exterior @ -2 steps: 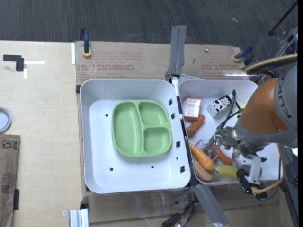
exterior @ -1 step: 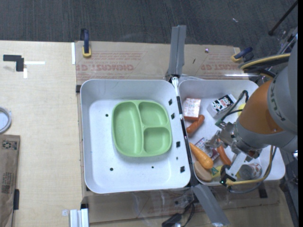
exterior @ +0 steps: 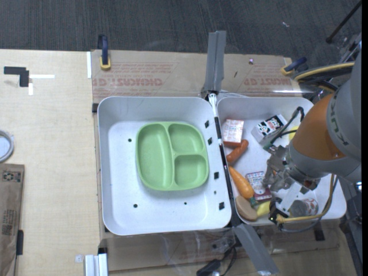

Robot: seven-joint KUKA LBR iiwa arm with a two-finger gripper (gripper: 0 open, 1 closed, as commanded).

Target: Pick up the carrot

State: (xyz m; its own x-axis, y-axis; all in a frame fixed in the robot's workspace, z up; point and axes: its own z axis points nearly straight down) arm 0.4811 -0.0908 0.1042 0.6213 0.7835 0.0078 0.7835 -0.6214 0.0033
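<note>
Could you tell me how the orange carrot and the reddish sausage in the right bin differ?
The tapered orange carrot is brighter than the stubby reddish sausage. The carrot looks longer and narrows to a point; the sausage has rounded ends. The carrot lies nearer the camera, the sausage behind it. Both lie flat by the right white bin's left wall.

Even overhead light, soft shadows, slight blur

1. Dark grey carpeted floor spans the top.
2. A pale wooden counter fills the left.
3. Brown cardboard sheet with red print lies beneath the bins.
4. A blue-and-yellow clamp grips its edge.
</note>
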